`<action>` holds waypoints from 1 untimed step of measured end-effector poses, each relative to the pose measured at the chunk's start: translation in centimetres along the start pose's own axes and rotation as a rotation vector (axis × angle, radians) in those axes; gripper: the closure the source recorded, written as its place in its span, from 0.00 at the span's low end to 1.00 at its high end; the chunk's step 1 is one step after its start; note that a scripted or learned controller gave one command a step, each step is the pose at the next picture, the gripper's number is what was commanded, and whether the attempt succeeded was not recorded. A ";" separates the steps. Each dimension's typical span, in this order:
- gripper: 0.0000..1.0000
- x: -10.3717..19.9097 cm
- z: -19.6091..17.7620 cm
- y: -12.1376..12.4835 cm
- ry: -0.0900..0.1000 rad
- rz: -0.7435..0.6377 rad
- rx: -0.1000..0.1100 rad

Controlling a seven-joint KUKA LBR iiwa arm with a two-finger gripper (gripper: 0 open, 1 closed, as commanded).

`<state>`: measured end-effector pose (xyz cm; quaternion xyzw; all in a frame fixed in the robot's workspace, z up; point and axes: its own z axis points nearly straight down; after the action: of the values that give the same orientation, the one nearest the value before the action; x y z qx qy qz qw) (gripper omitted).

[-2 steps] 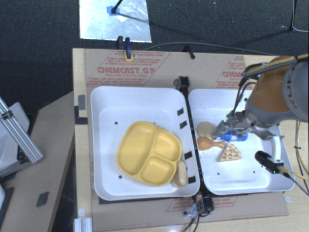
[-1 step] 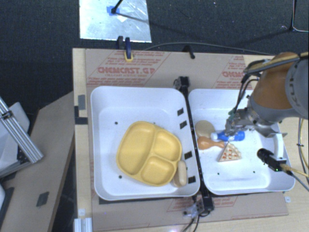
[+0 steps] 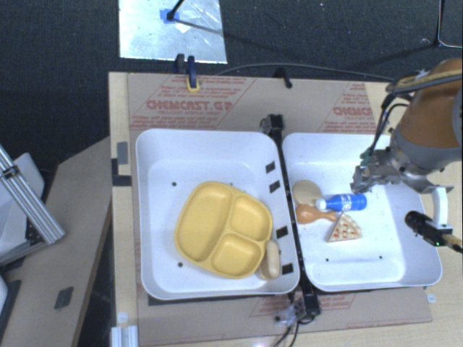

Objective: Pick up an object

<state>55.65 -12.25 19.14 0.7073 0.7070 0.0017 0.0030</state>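
Observation:
In the right bin (image 3: pixel 383 266) lie a blue bottle with a white cap (image 3: pixel 341 203), a pizza-slice toy (image 3: pixel 345 228), a tan drumstick-shaped toy (image 3: pixel 315 212) and a beige round piece (image 3: pixel 306 191). The gripper (image 3: pixel 364 178) hangs over the right bin's upper right part, just right of and above the blue bottle's end. The arm's orange band (image 3: pixel 432 114) is above it at the right edge. The left bin (image 3: pixel 159 194) holds a yellow divided plate (image 3: pixel 222 228) and a small beige bread-like toy (image 3: pixel 271 259) at the plate's lower right.
A divider with black clips (image 3: pixel 283 194) separates the two bins. A black fixture (image 3: pixel 427 226) juts in at the right bin's right rim. The bins sit on a cardboard sheet (image 3: pixel 217 100). A metal rail (image 3: pixel 29 201) stands at the far left.

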 end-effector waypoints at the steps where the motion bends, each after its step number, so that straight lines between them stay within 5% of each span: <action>1: 1.00 0.6 -6.3 0.3 0.000 -0.005 -0.002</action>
<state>55.94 -11.65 25.43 0.7054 0.7088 0.0026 0.0038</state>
